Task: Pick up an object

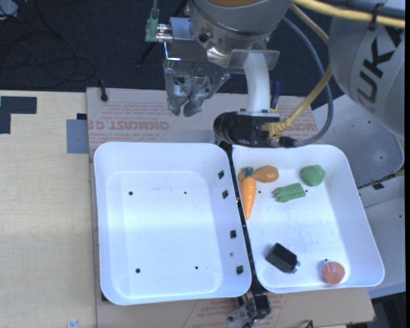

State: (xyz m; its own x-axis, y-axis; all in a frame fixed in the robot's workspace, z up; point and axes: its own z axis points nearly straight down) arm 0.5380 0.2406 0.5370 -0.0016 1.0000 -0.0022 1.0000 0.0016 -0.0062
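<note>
You saw the pincer point(188, 104) hanging above the cardboard point(143, 118) behind the left bin point(109, 183), well apart from every object. Its fingers looked pressed close together with nothing between them. All candidates lay in the right bin point(359, 203): an orange carrot point(248, 193) along the dividing edge, an orange lump point(266, 174) touching its top, a green piece point(289, 193) just beside, a rounder green object point(313, 175) toward the far corner, a black block point(282, 257) and a pinkish ball point(333, 272) at the near side, apart from each other
</note>
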